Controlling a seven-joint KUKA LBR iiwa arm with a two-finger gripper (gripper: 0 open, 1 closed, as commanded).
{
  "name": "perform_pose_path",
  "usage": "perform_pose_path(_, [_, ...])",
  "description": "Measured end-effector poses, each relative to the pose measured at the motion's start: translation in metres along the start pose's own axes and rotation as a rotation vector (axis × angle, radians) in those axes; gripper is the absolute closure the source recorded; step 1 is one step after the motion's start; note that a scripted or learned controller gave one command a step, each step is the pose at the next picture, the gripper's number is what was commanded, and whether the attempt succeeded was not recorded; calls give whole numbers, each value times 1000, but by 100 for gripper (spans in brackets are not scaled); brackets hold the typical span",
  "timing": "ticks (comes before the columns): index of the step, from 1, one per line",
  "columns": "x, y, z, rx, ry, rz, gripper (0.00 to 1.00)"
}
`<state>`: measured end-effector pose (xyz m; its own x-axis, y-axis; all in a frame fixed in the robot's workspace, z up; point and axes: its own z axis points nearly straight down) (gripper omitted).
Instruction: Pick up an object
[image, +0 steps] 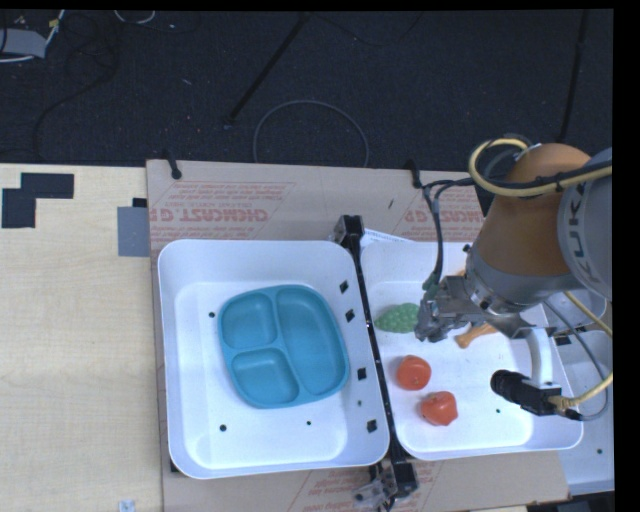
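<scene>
Two shallow white bins sit side by side on a pale wooden surface (70, 330). The left bin (190, 430) holds a blue divided plate (282, 344) with three compartments. In the right bin (470, 435), the robot arm (530, 235), grey with an orange band, reaches in from the right. Its pincer (432, 325) sits low in the bin, just beside a green leafy toy vegetable (397, 318) on its left. Whether the pincer is spread or pressed together cannot be told. An orange piece (470, 336) shows just to its right. Two red tomato-like objects lie nearer the front: one (413, 373) just below the pincer, the other (438, 408) beside it.
</scene>
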<state>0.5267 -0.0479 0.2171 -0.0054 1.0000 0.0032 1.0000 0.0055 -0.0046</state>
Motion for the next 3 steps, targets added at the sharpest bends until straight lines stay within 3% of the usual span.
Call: perform_pose_path(3, [151, 7, -2, 0, -2, 2, 100])
